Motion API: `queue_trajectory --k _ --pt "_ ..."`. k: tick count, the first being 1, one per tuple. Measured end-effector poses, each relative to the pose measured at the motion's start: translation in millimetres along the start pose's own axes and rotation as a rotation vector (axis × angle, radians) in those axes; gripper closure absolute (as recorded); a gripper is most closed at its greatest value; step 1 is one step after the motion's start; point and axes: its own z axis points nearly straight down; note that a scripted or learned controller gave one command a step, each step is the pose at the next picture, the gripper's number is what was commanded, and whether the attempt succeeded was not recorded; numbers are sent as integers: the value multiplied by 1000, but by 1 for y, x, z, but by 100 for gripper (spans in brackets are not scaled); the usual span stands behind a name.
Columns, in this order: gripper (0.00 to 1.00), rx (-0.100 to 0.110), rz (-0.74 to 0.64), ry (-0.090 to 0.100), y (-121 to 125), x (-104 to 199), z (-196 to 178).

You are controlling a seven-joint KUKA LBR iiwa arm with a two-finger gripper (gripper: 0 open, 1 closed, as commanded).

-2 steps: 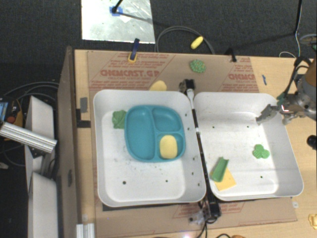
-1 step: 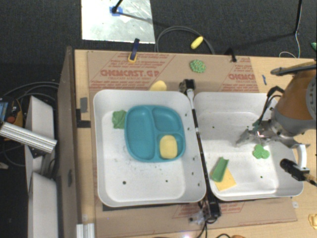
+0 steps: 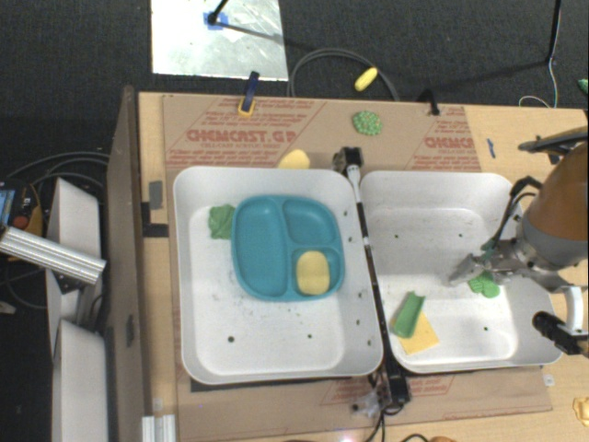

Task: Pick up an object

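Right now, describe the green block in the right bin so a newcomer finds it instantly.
Look at the right bin, near its front left corner. The green block lies tilted there, overlapping a flat yellow piece. It is long and rectangular, unlike the small green lump by the gripper.

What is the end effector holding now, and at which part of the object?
It cannot be told. The end effector is low in the right bin, next to a small green object, but no object is visibly gripped.

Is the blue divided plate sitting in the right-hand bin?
No, the blue divided plate lies in the left bin, with a yellow item in one compartment.
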Motion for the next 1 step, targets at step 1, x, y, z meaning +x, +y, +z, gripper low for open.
queue_trajectory --k 1 --pt "100 -5 -3 -1 3 1 -11"
